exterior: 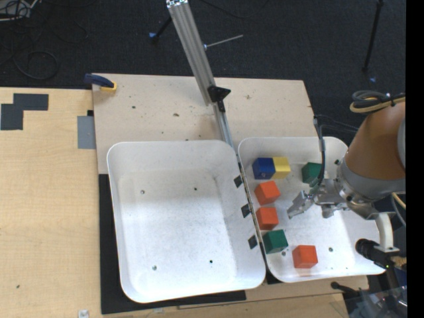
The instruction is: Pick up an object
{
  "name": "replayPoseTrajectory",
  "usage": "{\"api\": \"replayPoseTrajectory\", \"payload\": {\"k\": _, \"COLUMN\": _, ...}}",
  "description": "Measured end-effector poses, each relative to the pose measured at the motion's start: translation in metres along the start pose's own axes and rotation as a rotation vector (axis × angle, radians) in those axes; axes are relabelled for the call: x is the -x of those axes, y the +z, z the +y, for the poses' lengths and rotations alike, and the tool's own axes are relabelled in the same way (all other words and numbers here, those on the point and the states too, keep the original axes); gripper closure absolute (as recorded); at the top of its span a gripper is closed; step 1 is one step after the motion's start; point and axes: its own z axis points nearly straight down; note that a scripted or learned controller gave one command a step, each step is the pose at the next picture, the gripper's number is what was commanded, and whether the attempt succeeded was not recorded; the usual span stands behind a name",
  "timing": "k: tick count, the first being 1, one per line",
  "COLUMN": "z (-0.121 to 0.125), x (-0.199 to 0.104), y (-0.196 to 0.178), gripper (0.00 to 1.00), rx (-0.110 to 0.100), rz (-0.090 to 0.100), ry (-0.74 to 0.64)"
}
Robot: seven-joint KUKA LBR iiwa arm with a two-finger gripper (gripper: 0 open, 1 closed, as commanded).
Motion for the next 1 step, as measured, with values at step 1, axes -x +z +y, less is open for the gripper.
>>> {"api": "replayPoseTrajectory", "payload": {"k": 1, "z": 0.0023, "x": 0.0025, "y": 0.0487, "gripper": 0.00, "rx": 0.006, "rz": -0.002, "ry": 0.000}}
